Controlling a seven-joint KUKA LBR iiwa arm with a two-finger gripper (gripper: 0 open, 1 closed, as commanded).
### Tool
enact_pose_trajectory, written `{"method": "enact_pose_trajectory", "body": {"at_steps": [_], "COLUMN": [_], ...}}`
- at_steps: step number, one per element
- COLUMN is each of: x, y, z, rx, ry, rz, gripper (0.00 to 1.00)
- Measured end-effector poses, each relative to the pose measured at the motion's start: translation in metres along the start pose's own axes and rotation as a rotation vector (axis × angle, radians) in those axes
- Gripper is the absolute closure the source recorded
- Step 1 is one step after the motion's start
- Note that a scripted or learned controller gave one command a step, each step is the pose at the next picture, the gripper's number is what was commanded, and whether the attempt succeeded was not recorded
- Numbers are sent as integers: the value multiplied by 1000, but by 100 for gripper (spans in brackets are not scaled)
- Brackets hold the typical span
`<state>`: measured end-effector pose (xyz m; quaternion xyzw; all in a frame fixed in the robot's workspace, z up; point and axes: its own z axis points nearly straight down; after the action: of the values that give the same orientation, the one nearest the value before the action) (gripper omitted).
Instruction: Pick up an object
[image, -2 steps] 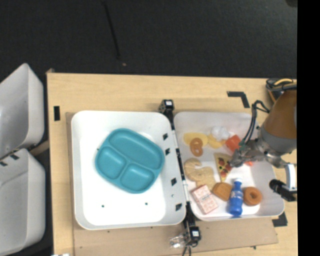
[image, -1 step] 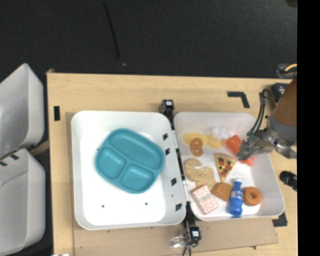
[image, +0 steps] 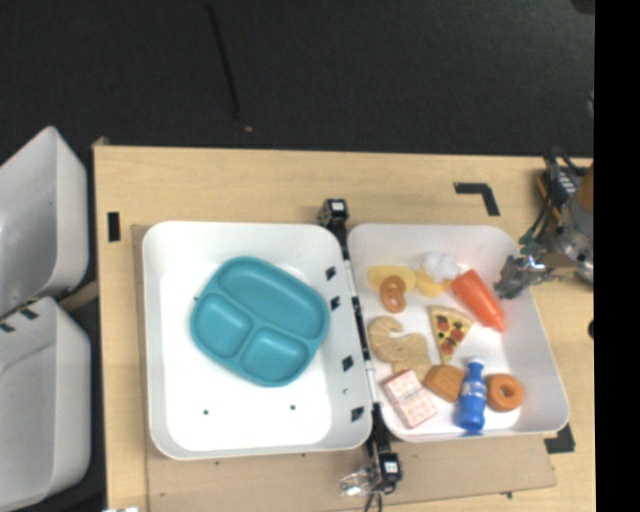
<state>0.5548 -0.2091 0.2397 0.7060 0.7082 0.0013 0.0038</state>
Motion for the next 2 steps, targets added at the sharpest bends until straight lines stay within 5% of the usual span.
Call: {"method": "enact_pose_trajectory", "body": {"at_steps": [1,2], "x": [-1,54], "y": [1,1], "z": [-1,-12], "rx": [5,5], "ry": [2,4], "rz": [-2,-4], "gripper": [100,100]}}
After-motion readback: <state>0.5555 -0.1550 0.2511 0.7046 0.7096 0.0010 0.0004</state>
